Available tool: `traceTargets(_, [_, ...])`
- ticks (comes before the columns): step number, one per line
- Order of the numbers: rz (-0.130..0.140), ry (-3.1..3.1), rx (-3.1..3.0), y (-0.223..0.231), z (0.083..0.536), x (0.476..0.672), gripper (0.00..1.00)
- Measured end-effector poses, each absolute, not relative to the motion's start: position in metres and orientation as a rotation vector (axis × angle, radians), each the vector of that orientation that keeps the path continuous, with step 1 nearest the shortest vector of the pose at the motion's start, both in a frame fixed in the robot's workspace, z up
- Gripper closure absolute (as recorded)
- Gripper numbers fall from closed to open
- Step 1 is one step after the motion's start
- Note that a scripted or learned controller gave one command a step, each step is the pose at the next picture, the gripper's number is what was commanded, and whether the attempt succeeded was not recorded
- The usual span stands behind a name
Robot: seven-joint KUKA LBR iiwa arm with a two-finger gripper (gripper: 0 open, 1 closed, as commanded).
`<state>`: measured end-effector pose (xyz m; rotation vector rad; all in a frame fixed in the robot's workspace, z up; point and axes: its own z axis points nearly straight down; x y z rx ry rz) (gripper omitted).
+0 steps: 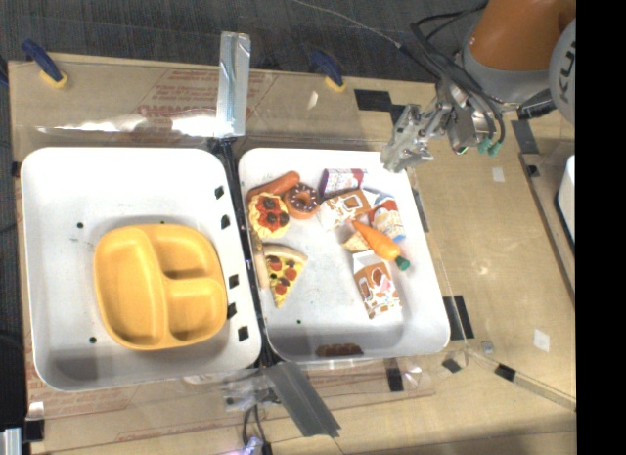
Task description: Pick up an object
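While the claw (406, 145) hangs above the far right corner of the right bin (430, 321), whether it is clenched or released cannot be told from here, and nothing shows in its grip. The toy food sits bunched in that bin's far half: carrot (377, 240), donut (301, 201), round pizza (268, 213), hot dog (275, 185), with a pizza slice (282, 273) nearer. Crowding is the danger: a descent could wedge between neighbours, nudge them aside, or clip the bin wall. The yellow tray (159, 285) lies alone in the left bin (49, 174).
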<state>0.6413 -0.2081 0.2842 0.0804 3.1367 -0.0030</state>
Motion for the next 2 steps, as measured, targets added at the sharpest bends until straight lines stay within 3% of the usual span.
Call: traceTargets(2, [-0.005, 3.112, -0.372, -0.2076, 0.2927, 0.6587, 1.00])
